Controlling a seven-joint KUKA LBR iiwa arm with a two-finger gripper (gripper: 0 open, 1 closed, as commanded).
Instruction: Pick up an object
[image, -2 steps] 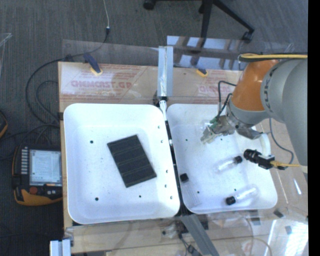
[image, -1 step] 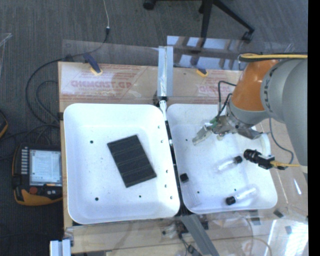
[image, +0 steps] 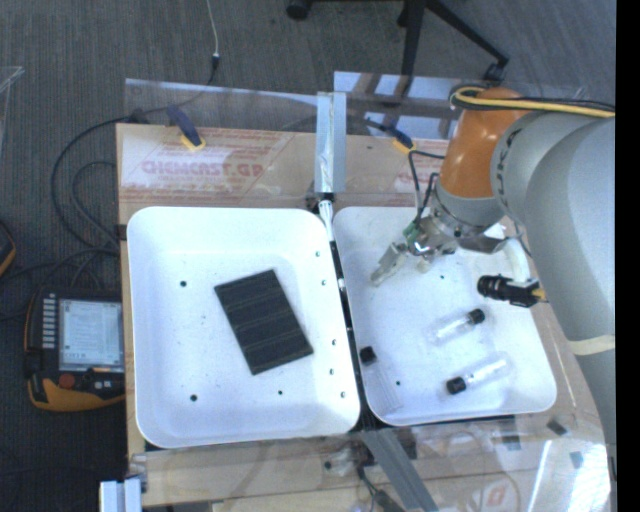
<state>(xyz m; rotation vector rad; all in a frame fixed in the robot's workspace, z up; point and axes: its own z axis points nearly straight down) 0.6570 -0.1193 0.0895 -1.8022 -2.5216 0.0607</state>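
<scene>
Gripper (image: 385, 270) hangs over the right bin (image: 540, 398); whether the jaws are parted cannot be told. The nearest vial (image: 457, 326) lies mid-bin: probably light, stiff, slippery and brittle, so grasp it across the barrel.

Bright, even light from above nearly washes out the left bin (image: 170, 385) and right bin (image: 420, 345); shadows are faint, detail slightly soft.

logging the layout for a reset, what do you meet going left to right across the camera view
handheld pendant on the floor → black ridged panel → small black cap → two clear vials, which overlap sideways
</scene>
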